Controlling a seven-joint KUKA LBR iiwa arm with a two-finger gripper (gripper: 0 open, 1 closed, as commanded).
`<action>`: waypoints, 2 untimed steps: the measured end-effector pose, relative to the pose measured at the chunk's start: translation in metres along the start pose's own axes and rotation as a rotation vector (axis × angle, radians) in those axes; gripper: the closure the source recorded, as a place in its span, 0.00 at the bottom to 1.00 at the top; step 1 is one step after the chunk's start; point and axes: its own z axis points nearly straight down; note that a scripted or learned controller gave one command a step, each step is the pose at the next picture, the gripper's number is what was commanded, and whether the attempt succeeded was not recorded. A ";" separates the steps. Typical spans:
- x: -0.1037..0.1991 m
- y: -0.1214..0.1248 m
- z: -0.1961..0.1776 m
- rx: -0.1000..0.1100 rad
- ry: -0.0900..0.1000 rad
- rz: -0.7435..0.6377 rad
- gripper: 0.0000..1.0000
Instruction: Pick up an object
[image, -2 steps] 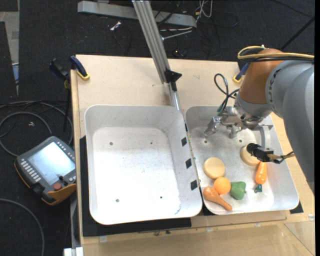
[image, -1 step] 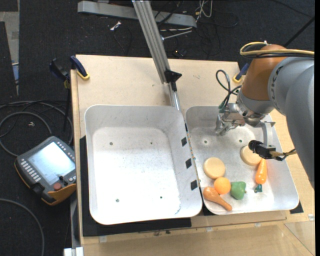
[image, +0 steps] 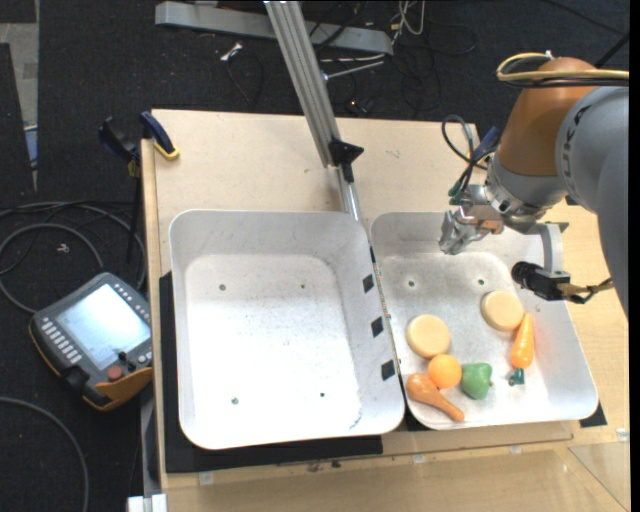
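Note:
My gripper (image: 457, 238) hangs over the far part of the right bin (image: 575, 385), above bare white floor. Nothing shows beneath it or in it. Several toy foods lie toward the bin's near side. A pale round disc (image: 428, 335) sits at centre left and a second pale piece (image: 502, 309) lies to its right. An orange carrot (image: 522, 343) lies beside that one. Nearer the front are an orange ball (image: 444, 371), a green pepper (image: 477, 380) and an orange gourd-shaped piece (image: 436, 397). The closest item, the second pale piece, is well short of the gripper.
The left bin (image: 190, 300) adjoins the right one along a shared rim with black tabs (image: 375, 300). A slanted metal pole (image: 315, 95) rises behind the bins. A blue and yellow clamp (image: 158, 135) sits on the bench's back left corner. A teach pendant (image: 92, 338) lies on the floor.

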 end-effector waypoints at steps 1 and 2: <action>-0.004 0.009 -0.060 -0.001 -0.001 0.000 1.00; -0.004 0.011 -0.098 0.000 -0.001 0.000 1.00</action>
